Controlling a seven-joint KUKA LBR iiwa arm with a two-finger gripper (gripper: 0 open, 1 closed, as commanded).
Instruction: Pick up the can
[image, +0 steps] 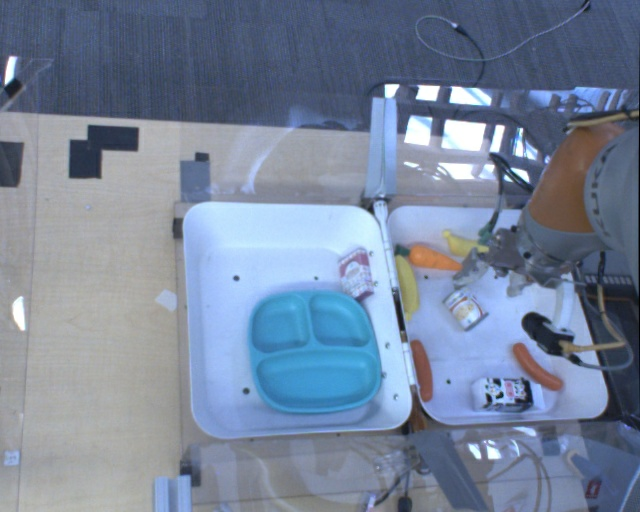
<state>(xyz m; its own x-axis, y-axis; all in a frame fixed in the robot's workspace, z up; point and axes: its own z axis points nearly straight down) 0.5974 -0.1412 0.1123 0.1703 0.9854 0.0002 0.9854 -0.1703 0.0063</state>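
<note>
A grey arm with an orange band (556, 195) reaches in from the right of the frame over the right-hand white bin (590, 405), its gripper (490, 270) poised in the bin's upper middle. The can (465, 308) sits just below and slightly left of the gripper, near the centre of that bin; whether the two touch cannot be made out from this slanted view, nor whether the gripper is spread or pressed together. The can is small and squat, silvery at its end, with a pale, brownish label, and it looks tilted rather than squarely upright.

Around it in the same bin: a carrot (435, 258) and a small yellow piece (460, 242) toward the upper left, a banana (405, 284) along the left wall, one sausage (422, 368) at lower left, a second sausage (538, 366) at lower right, and a black-and-white carton (503, 393) near the bottom edge. The left-hand bin (215, 300) on the counter (90, 330) holds a teal divided plate (315, 352) and a small red-and-white packet (356, 272).
</note>
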